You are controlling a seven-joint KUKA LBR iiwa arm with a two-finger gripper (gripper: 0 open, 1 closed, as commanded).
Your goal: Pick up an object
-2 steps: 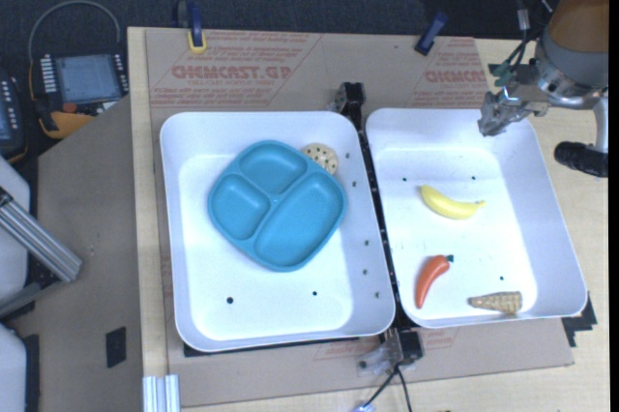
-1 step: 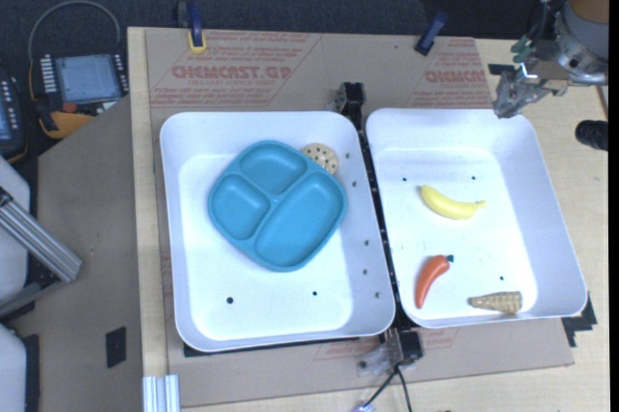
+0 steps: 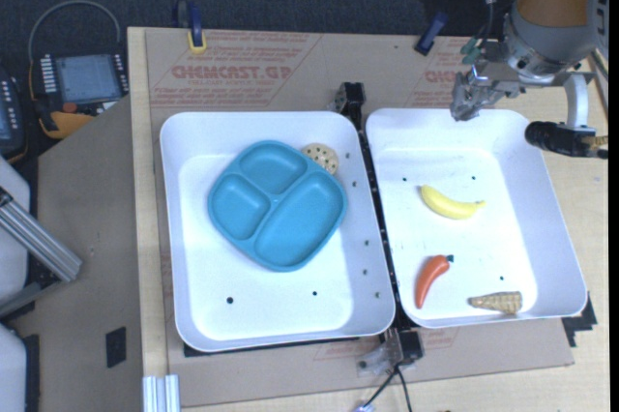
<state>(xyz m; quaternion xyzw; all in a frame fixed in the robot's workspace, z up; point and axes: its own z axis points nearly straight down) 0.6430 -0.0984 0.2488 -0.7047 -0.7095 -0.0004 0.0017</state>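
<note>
In the right bin (image 3: 542,207) lie a yellow banana (image 3: 450,202), a red chili pepper (image 3: 432,278) and a tan cone-shaped piece (image 3: 497,303). A blue divided plate (image 3: 278,204) fills the middle of the left bin (image 3: 193,246), with a round cookie (image 3: 320,156) tucked against its far right edge. My gripper (image 3: 468,104) hangs over the far rim of the right bin, well behind the banana, with nothing between its fingers.
A black clamp (image 3: 349,97) sits at the far end of the seam between the bins. A dark cylindrical part (image 3: 556,138) juts in by the right bin's far right rim. Cardboard (image 3: 290,62) lies under both bins.
</note>
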